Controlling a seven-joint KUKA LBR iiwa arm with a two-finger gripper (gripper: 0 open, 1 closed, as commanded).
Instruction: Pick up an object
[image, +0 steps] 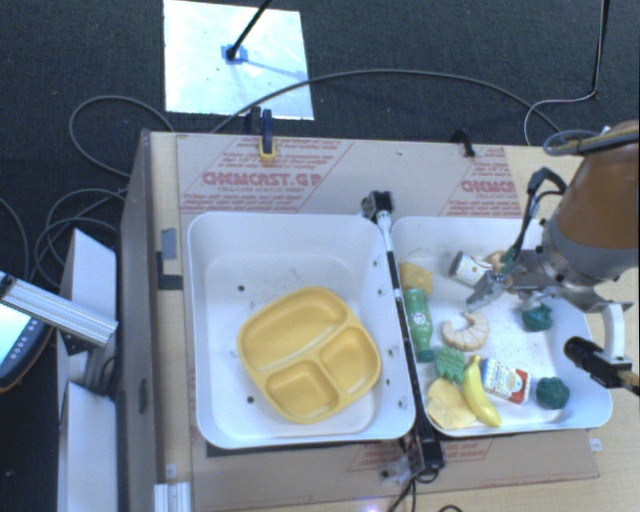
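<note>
My gripper (488, 290) hangs low over the right bin (590, 410), at its back middle, with the arm reaching in from the right. Just left of it lies a small pale can (466, 266) on its side. A tan croissant-shaped piece (467, 331) sits directly in front of the gripper, apart from it. A dark green lump (537, 319) lies to the gripper's right. I see nothing held in the gripper.
The right bin also holds a green bottle (419, 323) along its left wall, a yellow block (416, 277), a banana (481, 393), a red-and-white carton (504, 382), a broccoli (552, 392) and leafy greens (450, 363). A yellow divided plate (309, 352) lies in the left bin (230, 250).
</note>
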